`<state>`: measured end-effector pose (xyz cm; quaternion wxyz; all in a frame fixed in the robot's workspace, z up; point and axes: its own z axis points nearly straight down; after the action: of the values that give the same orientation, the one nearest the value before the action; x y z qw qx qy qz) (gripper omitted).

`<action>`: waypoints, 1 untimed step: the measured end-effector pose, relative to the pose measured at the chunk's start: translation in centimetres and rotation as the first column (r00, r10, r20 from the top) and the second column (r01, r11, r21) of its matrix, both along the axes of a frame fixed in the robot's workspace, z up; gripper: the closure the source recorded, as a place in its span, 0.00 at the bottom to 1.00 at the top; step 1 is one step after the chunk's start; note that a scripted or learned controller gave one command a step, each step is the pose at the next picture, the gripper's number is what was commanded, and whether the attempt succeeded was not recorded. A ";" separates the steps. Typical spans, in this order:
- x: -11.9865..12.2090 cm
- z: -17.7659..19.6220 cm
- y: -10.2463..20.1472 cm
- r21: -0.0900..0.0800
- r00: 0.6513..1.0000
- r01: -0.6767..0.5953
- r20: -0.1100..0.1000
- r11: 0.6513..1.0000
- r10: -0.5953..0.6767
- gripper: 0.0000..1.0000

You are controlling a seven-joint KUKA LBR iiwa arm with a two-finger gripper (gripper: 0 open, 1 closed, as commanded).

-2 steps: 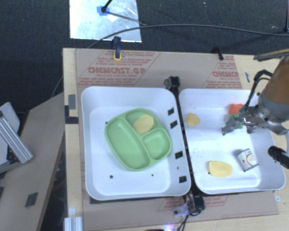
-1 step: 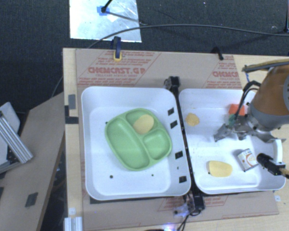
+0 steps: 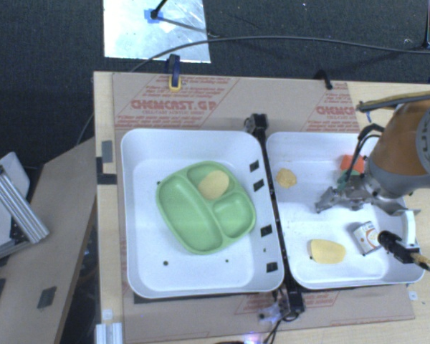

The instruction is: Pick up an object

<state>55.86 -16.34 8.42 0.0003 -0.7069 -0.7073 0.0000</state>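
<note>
In the left bin we see a green divided plate with a pale yellow piece lying in its upper compartment. In the right bin lie a small yellow piece, a larger yellow piece, an orange object and a small box. The gripper hangs low between them; we cannot tell its state.
</note>
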 end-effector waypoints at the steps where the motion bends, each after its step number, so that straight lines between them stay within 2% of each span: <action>1: 0.1 1.2 0.0 -0.002 1.000 0.000 0.004 1.000 0.000 1.00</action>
<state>55.96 -16.39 9.59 -0.0017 -0.7070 -0.7072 -0.0007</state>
